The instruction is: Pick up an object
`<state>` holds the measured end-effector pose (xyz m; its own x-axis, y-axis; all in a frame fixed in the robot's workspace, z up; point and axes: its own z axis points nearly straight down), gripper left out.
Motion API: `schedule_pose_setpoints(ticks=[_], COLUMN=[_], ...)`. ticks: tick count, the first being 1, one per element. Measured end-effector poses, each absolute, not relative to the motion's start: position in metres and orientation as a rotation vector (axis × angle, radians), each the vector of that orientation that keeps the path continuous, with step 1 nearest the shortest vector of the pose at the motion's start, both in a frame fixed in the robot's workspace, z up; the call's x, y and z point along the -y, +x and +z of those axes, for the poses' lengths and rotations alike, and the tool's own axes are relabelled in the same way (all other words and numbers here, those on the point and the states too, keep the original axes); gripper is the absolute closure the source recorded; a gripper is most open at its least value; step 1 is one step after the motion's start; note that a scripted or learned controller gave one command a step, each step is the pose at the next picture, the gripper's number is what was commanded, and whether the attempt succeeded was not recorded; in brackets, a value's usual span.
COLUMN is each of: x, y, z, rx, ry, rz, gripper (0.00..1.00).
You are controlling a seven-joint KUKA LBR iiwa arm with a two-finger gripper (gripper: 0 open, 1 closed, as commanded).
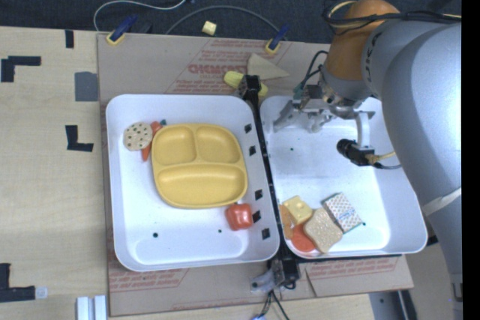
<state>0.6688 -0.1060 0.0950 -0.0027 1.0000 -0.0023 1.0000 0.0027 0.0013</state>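
My gripper [298, 122] hangs over the far left corner of the right bin [401, 198], its two grey fingers spread open with nothing between them. Near that bin's front left corner lie a yellow cheese wedge [297, 209], a tan cracker [323, 229], a speckled block [343, 211] and a red-orange slice [301, 242], well in front of the gripper. The left bin [120, 191] holds a yellow divided plate [199, 164], a cookie [137, 136] and a red piece [240, 216].
A black rail [259, 154] runs between the two bins. The grey arm with its orange band [360, 34] fills the right side above the right bin. A small yellow item [235, 78] and a tan wedge [268, 67] lie on the cardboard behind the bins.
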Motion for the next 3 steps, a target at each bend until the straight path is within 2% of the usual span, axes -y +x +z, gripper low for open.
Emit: schedule_pose_setpoints(ticks=[1,2,3], x=[0.186,0.171,0.152], y=[0.669,0.53,0.486], z=[0.165,0.13,0.085], rx=[-2.211,-2.226,-2.21], ry=[2.221,2.236,2.216], rz=[0.001,-0.012,0.008], gripper=[0.0,0.0,0.0])
